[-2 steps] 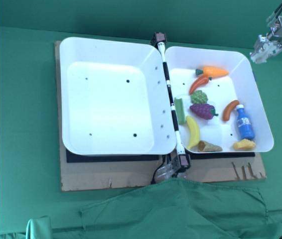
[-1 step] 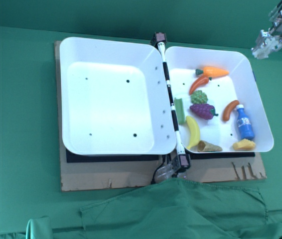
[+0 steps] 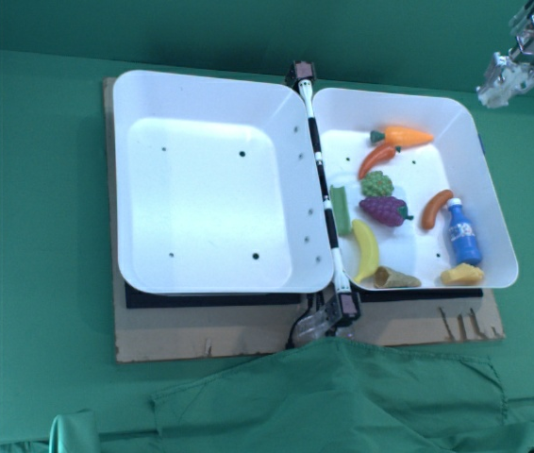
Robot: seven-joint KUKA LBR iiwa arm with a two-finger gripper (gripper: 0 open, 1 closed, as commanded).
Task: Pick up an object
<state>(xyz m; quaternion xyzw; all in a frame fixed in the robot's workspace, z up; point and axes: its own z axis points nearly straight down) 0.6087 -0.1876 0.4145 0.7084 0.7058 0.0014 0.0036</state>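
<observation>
Green cloth bench with two white bins, the gripper [image 3: 505, 75] up at the far right corner.

I cannot tell how the gripper is set; it hangs outside the right bin [image 3: 490, 189], well apart from the toys in it. Nearest to it lies the orange carrot [image 3: 407, 136], then the purple grapes [image 3: 383, 209], the sausage [image 3: 436, 209], the blue bottle [image 3: 461, 234] and the banana [image 3: 366, 250]. The left bin [image 3: 144, 111] is beside.

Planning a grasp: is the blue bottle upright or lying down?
Lying down. The bottle rests on its side on the right bin's floor, white cap pointing toward the far rim.
</observation>
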